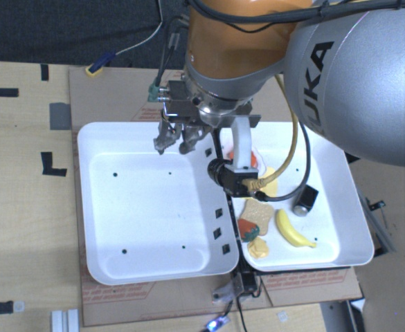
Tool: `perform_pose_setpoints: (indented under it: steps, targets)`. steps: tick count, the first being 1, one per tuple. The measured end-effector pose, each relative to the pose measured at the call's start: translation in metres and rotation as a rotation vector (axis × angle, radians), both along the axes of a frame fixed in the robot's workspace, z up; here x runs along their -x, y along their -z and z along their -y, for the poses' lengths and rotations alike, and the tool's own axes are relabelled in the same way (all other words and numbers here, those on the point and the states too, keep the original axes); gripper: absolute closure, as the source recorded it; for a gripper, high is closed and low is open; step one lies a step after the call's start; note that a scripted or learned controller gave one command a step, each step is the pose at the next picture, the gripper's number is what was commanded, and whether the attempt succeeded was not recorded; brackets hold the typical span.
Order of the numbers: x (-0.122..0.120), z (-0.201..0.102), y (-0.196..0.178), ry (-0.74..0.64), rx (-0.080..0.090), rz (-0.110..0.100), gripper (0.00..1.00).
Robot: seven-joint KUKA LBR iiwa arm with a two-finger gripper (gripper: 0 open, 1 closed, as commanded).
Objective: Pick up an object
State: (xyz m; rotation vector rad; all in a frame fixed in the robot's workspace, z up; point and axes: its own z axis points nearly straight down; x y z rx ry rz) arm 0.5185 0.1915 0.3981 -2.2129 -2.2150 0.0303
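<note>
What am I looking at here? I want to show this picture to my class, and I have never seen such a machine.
This is a factory-style robot arm, grey with an orange band, filmed by one fixed camera that looks down on a bench at a slant. The arm reaches in from the right of the picture. At its end hangs the gripper, with two fingers for picking things up. It hovers over the far edge of the left bin, and nothing is seen between the fingers. The right bin holds toy-like things: a yellow banana, a slice of toast and a small black cylinder, plus a few more partly hidden by the arm.
</note>
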Motion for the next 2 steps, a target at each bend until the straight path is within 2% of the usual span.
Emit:
perform_pose_setpoints:
  steps: [1, 2]
  targets:
    - [-0.002, -0.023, -0.145, -0.004, -0.013, 0.035, 1.00]
    - [0.038, -0.040, 0.016, -0.003, 0.002, 0.002, 1.00]
